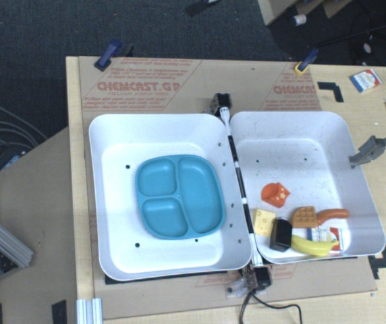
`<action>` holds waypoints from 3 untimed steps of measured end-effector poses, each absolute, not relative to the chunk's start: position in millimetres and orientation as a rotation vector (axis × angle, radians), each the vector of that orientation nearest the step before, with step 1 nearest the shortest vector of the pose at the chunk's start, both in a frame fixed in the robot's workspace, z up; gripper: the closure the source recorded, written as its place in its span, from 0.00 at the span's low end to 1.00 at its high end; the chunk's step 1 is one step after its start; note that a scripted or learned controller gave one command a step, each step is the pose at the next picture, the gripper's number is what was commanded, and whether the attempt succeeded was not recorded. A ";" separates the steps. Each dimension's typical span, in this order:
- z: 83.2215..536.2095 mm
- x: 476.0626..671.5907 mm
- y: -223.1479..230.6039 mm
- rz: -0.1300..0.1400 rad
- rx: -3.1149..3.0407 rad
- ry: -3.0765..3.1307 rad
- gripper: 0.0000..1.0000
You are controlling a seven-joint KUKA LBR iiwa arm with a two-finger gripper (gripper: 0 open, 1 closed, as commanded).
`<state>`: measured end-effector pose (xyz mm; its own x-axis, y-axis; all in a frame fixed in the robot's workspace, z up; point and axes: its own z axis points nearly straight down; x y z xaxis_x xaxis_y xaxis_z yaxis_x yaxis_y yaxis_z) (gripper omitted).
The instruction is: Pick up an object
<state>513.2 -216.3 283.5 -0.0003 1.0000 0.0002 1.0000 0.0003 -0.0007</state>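
The right bin (pixel 289 117) holds a cluster of toy foods near its front. There is a red piece (pixel 274 194), a yellow cheese wedge (pixel 264 221), a brown waffle (pixel 304 216), an orange hot dog (pixel 333 214), a banana (pixel 311 247), a black block (pixel 281 235) and a small printed packet (pixel 328 235). My gripper (pixel 363 155) hangs at the right bin's right rim, well away from the foods and with nothing visibly in it. Its tip points left into the bin.
The left bin (pixel 152 120) holds a blue divided plate (pixel 179 196). Clamps sit at the board's back edge (pixel 107 55) (pixel 306 61). A small blue and white box (pixel 365 79) lies at the back right. Cables run along the left floor.
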 end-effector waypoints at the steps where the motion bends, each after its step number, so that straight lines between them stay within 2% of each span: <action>1: 165.6 515.0 -162.5 0.001 -2.220 -2.222 0.00; 2: 84.5 543.3 -118.2 0.000 -2.219 -2.222 0.00; 3: 94.3 543.4 -118.5 0.000 -2.221 -2.220 1.00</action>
<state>543.4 -118.5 94.3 0.0004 1.0000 0.0007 1.0000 -0.0004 -0.0004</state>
